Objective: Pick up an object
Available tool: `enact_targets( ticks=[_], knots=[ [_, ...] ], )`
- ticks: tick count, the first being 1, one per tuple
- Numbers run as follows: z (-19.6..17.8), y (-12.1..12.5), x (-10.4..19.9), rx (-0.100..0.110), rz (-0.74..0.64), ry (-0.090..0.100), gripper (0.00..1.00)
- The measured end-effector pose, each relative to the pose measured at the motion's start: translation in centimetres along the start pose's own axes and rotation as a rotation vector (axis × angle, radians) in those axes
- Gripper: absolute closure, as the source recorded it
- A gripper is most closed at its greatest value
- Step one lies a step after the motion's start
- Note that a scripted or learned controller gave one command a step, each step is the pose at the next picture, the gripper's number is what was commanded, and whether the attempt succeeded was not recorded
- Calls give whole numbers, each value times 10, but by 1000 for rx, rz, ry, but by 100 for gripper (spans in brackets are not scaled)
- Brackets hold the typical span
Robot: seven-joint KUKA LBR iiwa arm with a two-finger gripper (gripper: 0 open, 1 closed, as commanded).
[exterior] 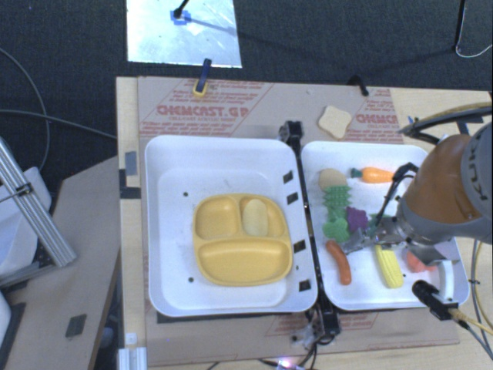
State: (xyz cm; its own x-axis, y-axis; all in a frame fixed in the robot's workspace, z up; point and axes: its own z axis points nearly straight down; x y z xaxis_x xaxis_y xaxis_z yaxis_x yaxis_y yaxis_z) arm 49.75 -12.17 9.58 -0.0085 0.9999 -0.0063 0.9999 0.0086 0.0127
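Camera view first: red lettering is read on the brown sheet (231, 102) under the bins, "CHEMCAST GP" clear at the upper left, the repeat at the upper right cut short. A yellow divided plate (243, 239) is seen lying in the left bin (169, 206), flat, three compartments up. Over in the right bin (323, 156) the toys are crowded together: a carrot (375, 176) near the back wall, a beige potato-like piece (333, 178) beside it, a green leafy piece (336, 213), a purple piece (357, 219), a red sausage (340, 262) and a corn cob (389, 266) toward the front. The gripper (360, 242) is reached in low from the right, set between the sausage and the corn, just by the purple piece. Whether its fingers are spread or pressed together cannot be told. A slice of toy bread (335, 121) is left outside, behind the right bin.
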Motion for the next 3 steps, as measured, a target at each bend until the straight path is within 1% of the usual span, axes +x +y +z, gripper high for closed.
enact_targets(
  ticks=[1,2,3],
  knots=[
    [-94,18,71,1,-5,9,0],
    [-89,19,107,11,0,8,0],
    [-89,8,70,12,10,6,0]
  ],
)
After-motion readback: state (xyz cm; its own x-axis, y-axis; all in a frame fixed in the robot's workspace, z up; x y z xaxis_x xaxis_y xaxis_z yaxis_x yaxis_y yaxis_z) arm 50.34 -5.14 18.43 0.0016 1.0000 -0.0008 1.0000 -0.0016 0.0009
